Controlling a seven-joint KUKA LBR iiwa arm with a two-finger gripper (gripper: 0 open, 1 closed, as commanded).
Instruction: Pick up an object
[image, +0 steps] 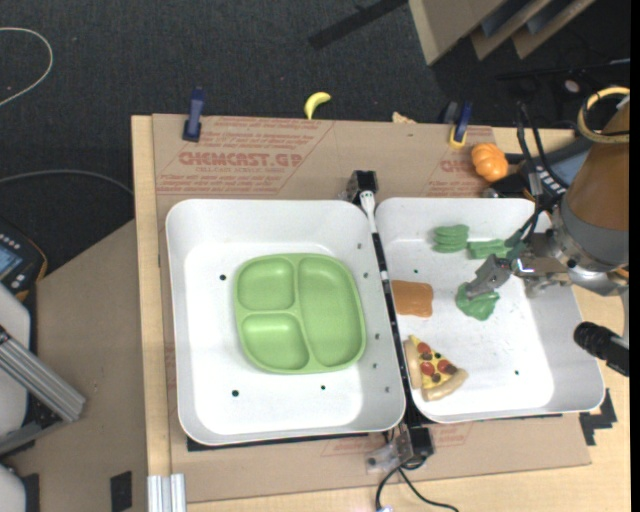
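The hand (487, 283) is lowered in the right bin (520, 390) onto a green toy (478, 303), right of the toast (412, 299); whether it is spread or pinching cannot be told. If only the toy's edge is caught, it may slip out on lifting.

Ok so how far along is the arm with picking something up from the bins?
Early stage, by the look of it. Done: the gripper has reached into the right bin and sits right over a green toy. In hand: nothing visibly lifted; the green toy seems to rest on the bin floor. Left: closing on it and raising it. The pizza slice, the brown piece and the green pieces lie untouched.
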